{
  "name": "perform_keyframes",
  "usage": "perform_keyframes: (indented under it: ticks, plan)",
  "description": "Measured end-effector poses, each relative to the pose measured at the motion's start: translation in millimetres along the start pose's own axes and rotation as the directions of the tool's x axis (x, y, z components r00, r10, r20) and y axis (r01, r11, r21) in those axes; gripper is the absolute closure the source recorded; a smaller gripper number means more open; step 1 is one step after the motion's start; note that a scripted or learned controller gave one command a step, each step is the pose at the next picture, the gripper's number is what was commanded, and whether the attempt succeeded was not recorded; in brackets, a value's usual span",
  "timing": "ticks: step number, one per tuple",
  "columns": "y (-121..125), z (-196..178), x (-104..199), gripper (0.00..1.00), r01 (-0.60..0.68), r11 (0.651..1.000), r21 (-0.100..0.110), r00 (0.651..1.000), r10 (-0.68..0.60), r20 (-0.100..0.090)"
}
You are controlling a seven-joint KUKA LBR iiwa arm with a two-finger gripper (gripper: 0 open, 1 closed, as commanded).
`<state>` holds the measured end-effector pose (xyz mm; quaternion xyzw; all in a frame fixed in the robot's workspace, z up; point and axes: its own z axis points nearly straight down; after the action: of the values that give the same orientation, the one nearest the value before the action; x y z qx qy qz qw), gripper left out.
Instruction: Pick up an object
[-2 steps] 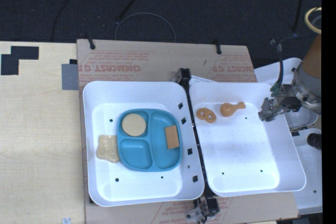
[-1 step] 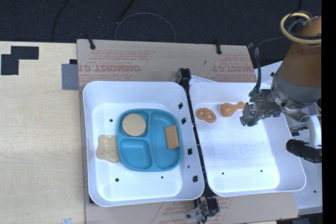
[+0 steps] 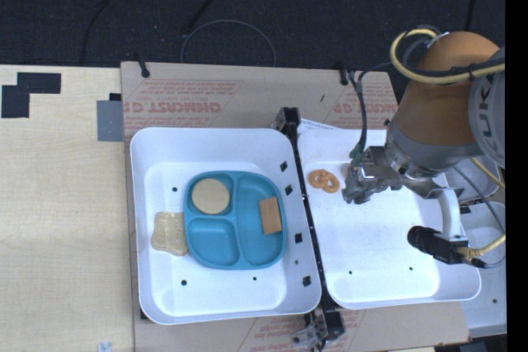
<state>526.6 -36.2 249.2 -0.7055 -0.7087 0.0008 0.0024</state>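
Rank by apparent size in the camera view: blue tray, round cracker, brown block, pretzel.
1. blue tray
2. round cracker
3 and 4. brown block and pretzel look about alike, too close to rank.

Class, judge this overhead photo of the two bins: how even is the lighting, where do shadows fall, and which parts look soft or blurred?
Camera view: light is even and diffuse across the two shallow white bins; faint shadow sits under the blue compartment tray and beside the gripper; the small brown pretzel looks soft; the dark floor beyond the bench is underexposed.
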Motion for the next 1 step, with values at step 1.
perform_keyframes:
  ticks: [1]
  plan:
    - [2.8,14.4,57.0,1.0,-0.001,1.0,0.001,1.0,0.001,0.001]
